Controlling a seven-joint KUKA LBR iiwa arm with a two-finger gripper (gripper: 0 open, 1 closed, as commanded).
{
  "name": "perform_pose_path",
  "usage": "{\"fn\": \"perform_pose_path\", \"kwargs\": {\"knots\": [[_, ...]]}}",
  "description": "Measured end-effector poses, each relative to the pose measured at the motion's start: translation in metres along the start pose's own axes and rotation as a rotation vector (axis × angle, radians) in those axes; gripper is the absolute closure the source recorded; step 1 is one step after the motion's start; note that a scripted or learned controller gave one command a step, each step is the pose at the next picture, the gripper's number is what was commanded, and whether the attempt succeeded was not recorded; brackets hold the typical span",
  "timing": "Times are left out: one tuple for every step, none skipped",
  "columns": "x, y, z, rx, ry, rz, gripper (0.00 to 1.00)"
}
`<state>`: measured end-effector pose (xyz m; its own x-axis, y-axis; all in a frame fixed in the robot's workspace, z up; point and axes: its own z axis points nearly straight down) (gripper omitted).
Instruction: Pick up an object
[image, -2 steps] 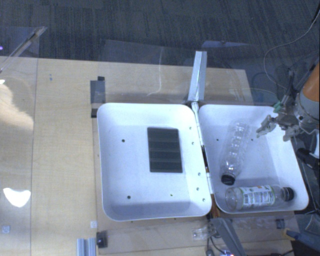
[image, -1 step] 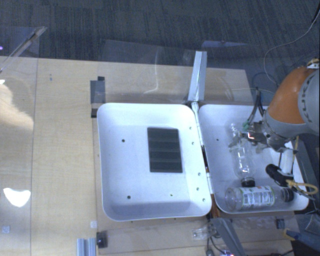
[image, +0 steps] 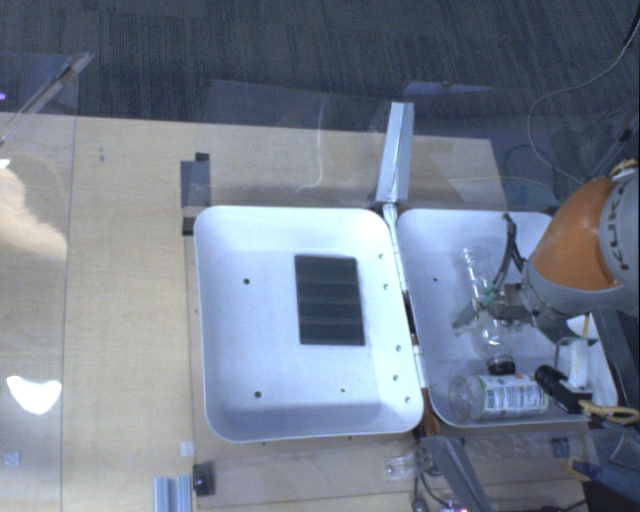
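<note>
My gripper (image: 484, 312) is low inside the right bin (image: 437, 250), reaching in from the right under the orange-banded wrist. A clear, glass-like object (image: 472, 270) stands just beyond it, touching or very close to it. A clear bottle with a pale label (image: 497, 396) lies on its side along the bin's near wall, below the gripper and apart from it. A small dark, cap-like piece (image: 498, 364) sits between the gripper and that bottle. A flat black ribbed block (image: 329, 300) lies in the middle of the left bin (image: 230, 330).
A grey metal bar (image: 394, 160) stands at the back where the two bins meet. Pale wooden bench top (image: 110, 300) stretches left of the bins. Cables and fittings crowd the near right corner (image: 600, 420).
</note>
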<state>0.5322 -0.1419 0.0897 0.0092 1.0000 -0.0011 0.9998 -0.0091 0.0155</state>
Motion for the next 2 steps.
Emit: {"fn": "perform_pose_path", "kwargs": {"knots": [[-0.018,0.000,0.000,0.000,0.000,-0.133,0.00],[-0.028,0.046,0.002,0.003,-0.001,-0.166,0.00]]}}
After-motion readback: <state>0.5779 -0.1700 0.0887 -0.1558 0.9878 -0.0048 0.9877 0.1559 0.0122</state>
